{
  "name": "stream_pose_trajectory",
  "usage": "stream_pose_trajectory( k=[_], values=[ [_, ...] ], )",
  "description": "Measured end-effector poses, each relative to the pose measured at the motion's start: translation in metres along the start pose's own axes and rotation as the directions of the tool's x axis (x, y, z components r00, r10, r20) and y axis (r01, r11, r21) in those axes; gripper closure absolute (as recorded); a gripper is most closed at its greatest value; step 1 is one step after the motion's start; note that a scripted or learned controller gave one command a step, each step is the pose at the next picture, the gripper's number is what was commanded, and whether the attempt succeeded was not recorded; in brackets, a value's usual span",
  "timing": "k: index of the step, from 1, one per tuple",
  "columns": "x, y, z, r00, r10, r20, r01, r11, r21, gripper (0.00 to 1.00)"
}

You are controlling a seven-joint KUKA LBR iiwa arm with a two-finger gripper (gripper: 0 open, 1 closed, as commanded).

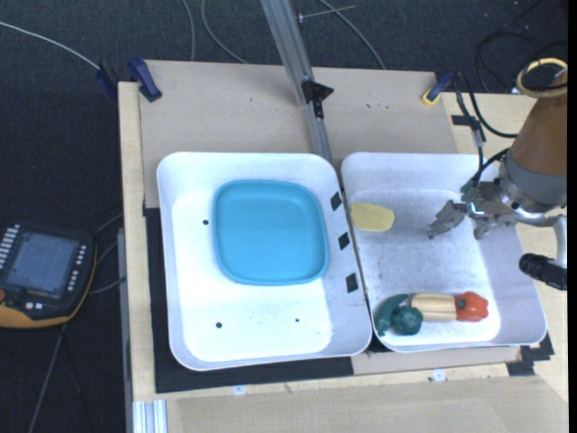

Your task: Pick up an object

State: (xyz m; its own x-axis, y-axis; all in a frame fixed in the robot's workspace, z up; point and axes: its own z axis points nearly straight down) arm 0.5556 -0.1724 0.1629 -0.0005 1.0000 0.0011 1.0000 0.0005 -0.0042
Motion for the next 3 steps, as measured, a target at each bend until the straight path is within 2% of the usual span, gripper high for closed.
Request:
stream_pose_trajectory(
  k=[1, 2, 3],
  values=[
    [0.010, 0.001, 0.049, 1.000, 0.000, 0.000, 0.000, 1.000, -0.001, 0.00],
    [0.009, 0.002, 0.036, 1.000, 0.000, 0.001, 0.000, 1.000, -0.006, 1.00],
    [0.015, 0.003, -0.007, 1.000, 0.000, 0.002, 0.000, 1.000, -0.008, 1.00]
  ],
)
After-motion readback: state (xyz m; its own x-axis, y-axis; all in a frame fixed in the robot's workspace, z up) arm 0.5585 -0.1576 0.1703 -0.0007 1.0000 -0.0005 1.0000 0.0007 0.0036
